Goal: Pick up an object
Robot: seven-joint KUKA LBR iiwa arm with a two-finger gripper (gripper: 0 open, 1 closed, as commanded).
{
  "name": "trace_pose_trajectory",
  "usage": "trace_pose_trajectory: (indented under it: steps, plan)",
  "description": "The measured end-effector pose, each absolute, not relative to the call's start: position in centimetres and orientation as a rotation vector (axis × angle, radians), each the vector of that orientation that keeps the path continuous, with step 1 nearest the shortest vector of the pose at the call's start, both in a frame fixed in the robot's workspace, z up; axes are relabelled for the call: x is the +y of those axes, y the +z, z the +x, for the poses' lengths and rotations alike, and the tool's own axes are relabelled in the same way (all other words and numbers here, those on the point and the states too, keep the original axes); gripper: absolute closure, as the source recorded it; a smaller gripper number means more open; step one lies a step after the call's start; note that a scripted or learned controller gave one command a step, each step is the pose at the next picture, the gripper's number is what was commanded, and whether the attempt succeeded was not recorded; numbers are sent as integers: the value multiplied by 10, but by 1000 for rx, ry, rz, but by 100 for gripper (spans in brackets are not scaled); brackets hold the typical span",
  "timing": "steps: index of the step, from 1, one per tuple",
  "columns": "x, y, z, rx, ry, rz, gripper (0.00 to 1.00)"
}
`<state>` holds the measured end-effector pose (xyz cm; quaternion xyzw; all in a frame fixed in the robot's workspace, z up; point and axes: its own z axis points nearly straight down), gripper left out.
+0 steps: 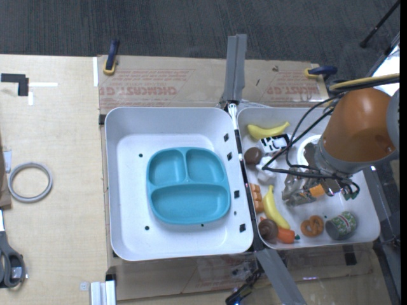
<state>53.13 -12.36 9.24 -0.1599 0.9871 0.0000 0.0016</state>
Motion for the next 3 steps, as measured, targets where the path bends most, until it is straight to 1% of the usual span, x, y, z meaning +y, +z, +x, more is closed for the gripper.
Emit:
trace_pose_trajectory:
  steps: [1, 2, 3]
  plan:
    - [-94, 132, 557, 3099, 0, -484, 100]
    - [-170, 92, 510, 2932, 1, -1124, 100]
    - [-79, 193, 562, 2859, 1, -1290, 100]
